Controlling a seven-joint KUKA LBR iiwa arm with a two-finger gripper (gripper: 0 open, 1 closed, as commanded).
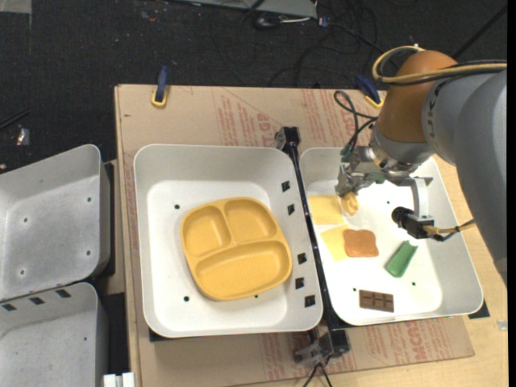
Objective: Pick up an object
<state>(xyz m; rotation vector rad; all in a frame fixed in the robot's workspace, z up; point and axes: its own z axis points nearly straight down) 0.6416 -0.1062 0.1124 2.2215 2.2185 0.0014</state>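
Observation:
My gripper (348, 190) hangs over the upper left part of the right bin (461, 285), pointing down. A small orange-yellow piece (351, 205) sits directly beneath its tip, touching or nearly touching it. A pale yellow slice (323, 210) lies just to the left. Lower down lie a second yellow slice (331, 243), an orange-brown square piece (361, 243), a green block (401, 259) and a dark brown chocolate bar (376, 301).
The left bin (147, 216) holds a yellow divided plate (235, 248). A black divider with clips (303, 216) runs between the two bins. A black connector with a cable (411, 221) hangs off the arm over the right bin.

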